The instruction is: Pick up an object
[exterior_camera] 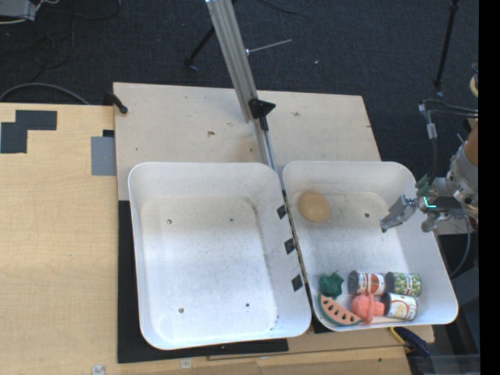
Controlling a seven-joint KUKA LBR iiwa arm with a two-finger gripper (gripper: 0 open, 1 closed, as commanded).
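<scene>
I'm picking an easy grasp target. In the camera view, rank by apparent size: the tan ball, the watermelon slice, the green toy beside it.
1. Tan ball and watermelon slice: too alike to rank; the slice is longer but thinner.
2. Green toy: plainly smallest.

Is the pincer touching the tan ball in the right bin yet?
Apart. The camera view shows bare bin floor between the pincer at the bin's right rim and the tan ball.

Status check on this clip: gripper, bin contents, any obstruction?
Gripper at right bin's right rim, holding nothing. Round tan ball alone at back; small cans, watermelon slice toy, pink toy clustered front. Ball unobstructed.
</scene>
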